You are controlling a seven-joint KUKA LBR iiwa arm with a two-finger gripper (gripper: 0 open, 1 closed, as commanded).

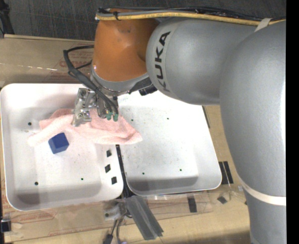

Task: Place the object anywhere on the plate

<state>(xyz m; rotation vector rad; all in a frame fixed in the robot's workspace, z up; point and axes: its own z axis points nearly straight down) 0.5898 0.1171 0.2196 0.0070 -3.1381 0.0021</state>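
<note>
A small blue cube (59,143) rests in the left bin (17,182), on the lower left part of a crumpled pink cloth (114,128). The cloth stretches from the left bin's middle across the divider toward the right bin. My gripper (95,112) hangs low over the cloth's upper middle, up and to the right of the cube and apart from it. Whether it touches the cloth is hidden by the wrist. No plate can be made out in the bins.
The right bin (170,156) lies beside the left one, its far part covered by the grey arm (215,50) and its orange band (120,44). Black cables (73,70) loop by the wrist. Cardboard lies around the bins.
</note>
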